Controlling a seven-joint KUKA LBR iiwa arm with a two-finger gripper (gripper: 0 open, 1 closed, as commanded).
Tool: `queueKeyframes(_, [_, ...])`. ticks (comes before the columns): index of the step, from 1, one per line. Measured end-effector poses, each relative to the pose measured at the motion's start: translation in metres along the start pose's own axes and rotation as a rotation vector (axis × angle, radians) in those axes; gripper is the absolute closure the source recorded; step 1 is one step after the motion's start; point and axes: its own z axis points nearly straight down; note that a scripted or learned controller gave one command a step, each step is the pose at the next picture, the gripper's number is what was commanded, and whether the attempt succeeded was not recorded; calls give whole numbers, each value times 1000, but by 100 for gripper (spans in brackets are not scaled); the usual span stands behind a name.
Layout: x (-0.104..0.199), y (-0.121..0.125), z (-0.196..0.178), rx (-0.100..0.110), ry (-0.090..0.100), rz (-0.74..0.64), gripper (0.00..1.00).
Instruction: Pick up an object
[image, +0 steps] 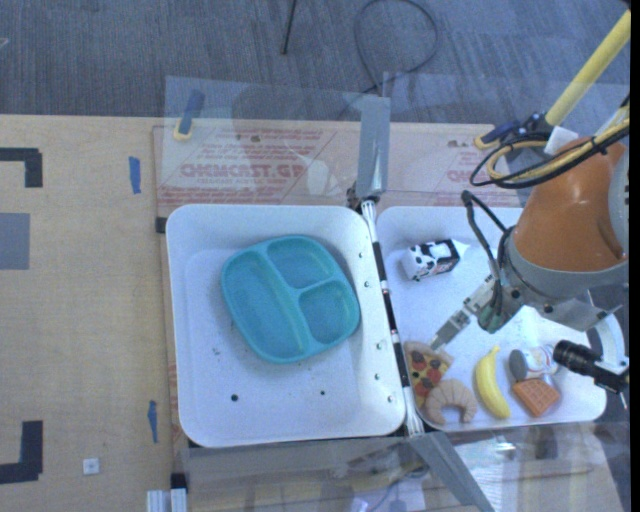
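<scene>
My gripper (461, 318) hangs over the middle of the right bin (447, 224), below the orange band of the arm. It sits just above and to the right of a toy pizza slice (427, 366). Along the bin's front lie a croissant (452, 400), a yellow banana (489, 382), a small grey and white piece (529, 362) and an orange waffle-like block (537, 398). A black and white toy cow (432, 259) rests near the bin's back left. Nothing shows held in the gripper.
A teal divided plate (290, 297) lies in the left bin (200, 235). A ridge with bolts (383, 300) separates the two bins. Cables and a yellow rod (590, 65) hang at the upper right near the arm.
</scene>
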Motion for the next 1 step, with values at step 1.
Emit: queueKeyframes(1, [-28, -59, 10, 2, 3, -30, 0])
